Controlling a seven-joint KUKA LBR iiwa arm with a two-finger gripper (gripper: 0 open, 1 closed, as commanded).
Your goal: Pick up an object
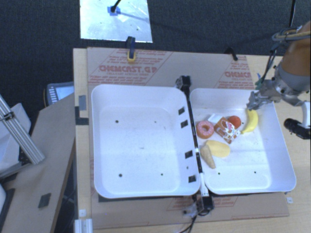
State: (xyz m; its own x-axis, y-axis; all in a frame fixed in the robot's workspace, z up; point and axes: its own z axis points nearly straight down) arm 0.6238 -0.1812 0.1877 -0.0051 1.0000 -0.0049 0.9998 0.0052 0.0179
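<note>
Arm [294, 64] comes in from the right, orange band visible above the wrist, gripper [254, 102] sitting over the far right part of the right bin [279, 181], just at the top end of the banana [250, 121]. Jaw state: can't tell from this angle, the fingertips blur into the banana tip and bin wall, and nothing clearly sits between them. Banana lies on the bin floor near the right wall, roughly upright in the view, curved, yellow. All pickable items are bunched in the far-middle of the right bin: pink donut [205, 128] closest to the divider side, a red-and-white patterned piece [227, 130] just right of it, a red-orange round fruit [234, 121] touching or nearly touching that piece on its far side, banana just beside the round fruit. Nearer the front edge: a pale yellow rounded item [218, 148] and a tan tapered one [207, 157] leaning against its left side, close to the left wall of that bin. A small white flat bit [214, 117] lies behind the donut. Left bin [97, 144] sits alongside, sharing the clipped centre seam [189, 130] with black clips. Both bins rest on a cardboard sheet [146, 67] on the bench, yellow clamp [131, 55] at its far edge.
</note>
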